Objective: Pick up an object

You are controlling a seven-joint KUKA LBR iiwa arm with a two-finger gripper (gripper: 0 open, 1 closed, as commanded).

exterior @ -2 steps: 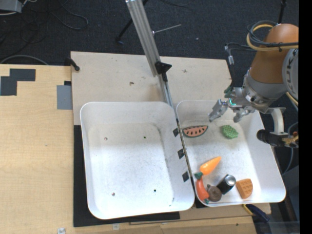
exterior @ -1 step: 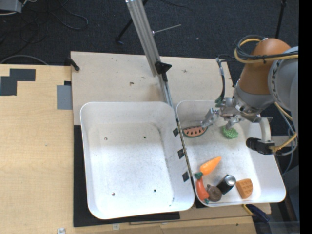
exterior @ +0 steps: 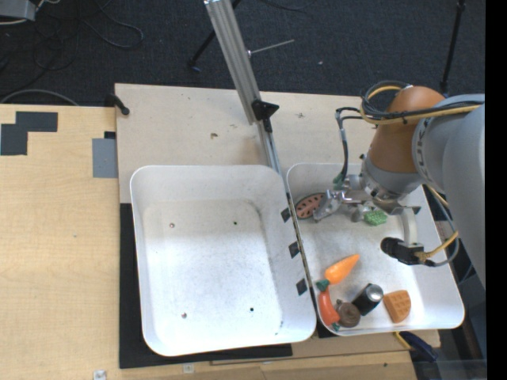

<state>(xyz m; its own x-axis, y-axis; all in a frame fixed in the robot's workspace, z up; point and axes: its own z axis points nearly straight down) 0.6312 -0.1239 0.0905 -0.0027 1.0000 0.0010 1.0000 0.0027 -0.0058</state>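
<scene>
A round reddish-brown object with a ridged face [exterior: 307, 205] lies at the back of the right bin [exterior: 444, 307], close to the wall it shares with the left bin, and the robot's pincer [exterior: 326, 207] sits right at that object's edge; whether the metal fingers are spread or closed cannot be told from the slanted overhead view, and nothing can be seen held between them. Just to the right of the pincer, under the arm's wrist, a small green object [exterior: 375, 218] rests on the bin floor. Toward the front of the same bin lie an orange carrot-shaped toy [exterior: 341, 269], a red-orange piece with a green tip [exterior: 327, 303] along the left wall, a small brown round piece [exterior: 348, 314] touching it, a dark cylinder [exterior: 367, 298] just beside that, and an orange wedge [exterior: 398, 305] near the front right corner. The grey arm [exterior: 451, 149], with its orange band [exterior: 404, 129] above the wrist, reaches in from the right, cables looping around it. The left bin [exterior: 150, 188] shows a few dark specks on its white floor. Both bins sit side by side on a pale desk [exterior: 182, 125], and a slanted metal rail [exterior: 238, 62] rises from behind the wall between them.
</scene>
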